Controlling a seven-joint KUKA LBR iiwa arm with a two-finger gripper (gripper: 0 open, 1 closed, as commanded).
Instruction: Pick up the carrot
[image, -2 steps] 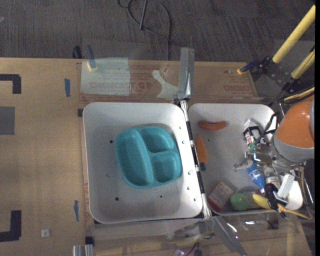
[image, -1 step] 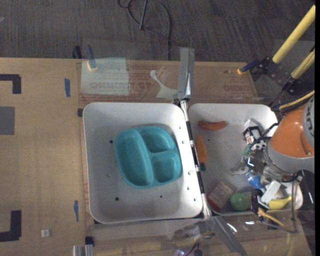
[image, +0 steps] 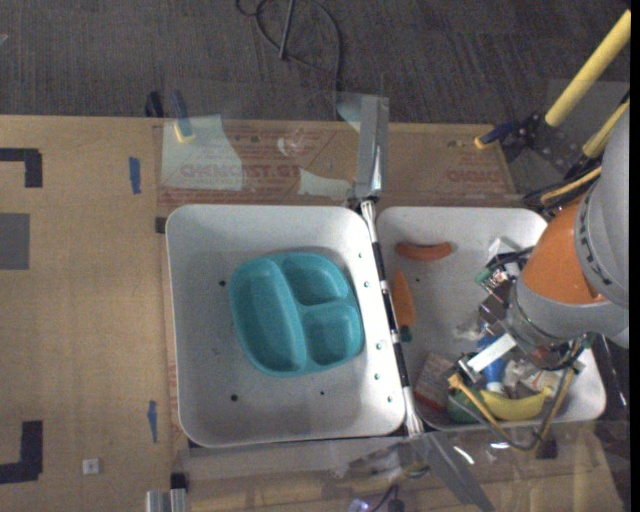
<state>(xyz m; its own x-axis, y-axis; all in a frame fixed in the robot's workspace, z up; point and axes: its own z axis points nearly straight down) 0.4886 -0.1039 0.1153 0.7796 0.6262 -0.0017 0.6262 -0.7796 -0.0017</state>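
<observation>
The carrot (image: 402, 300) is a slim orange piece lying lengthwise against the left wall of the right bin (image: 440, 222). My gripper (image: 492, 352) hangs low over a pile of clutter in that bin's front right part. It is to the right of the carrot, well apart from it. The grey wrist and its orange band (image: 562, 268) cover much of the bin's right side and hide what lies beneath.
An orange-red sausage-shaped piece (image: 423, 250) lies near the right bin's back wall. A banana (image: 515, 405) and several small packages crowd the front right corner. The left bin (image: 200, 400) holds a teal divided plate (image: 296, 312).
</observation>
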